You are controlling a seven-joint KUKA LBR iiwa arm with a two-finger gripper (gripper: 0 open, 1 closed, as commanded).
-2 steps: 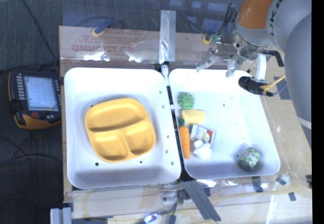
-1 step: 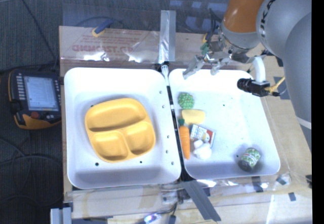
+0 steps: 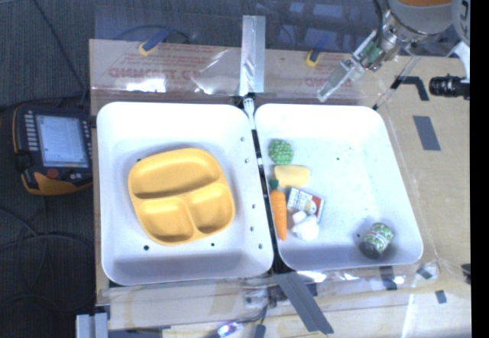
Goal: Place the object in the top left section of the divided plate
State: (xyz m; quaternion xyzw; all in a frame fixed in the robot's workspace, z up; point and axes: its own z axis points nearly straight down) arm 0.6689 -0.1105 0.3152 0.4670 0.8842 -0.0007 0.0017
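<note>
A yellow divided plate [image 3: 176,173] lies in the left bin [image 3: 114,252], with one long section at its back and two smaller ones in front. Nothing lies on it. Along the left side of the right bin [image 3: 382,176] sit a green bumpy ball [image 3: 281,151], a pale yellow piece [image 3: 292,174], an orange carrot [image 3: 279,214], a red and white packet [image 3: 306,203] and a small white item [image 3: 307,230]. A green can [image 3: 377,239] rests in that bin's front right corner. My gripper [image 3: 338,84] hangs over the bench behind the right bin's back edge, apart from every object.
A metal strip [image 3: 253,53] runs back from the seam between the bins. A yellow-edged hand-held pendant [image 3: 50,147] lies on the floor left of the bench. Clear plastic sheeting covers the bench behind the bins.
</note>
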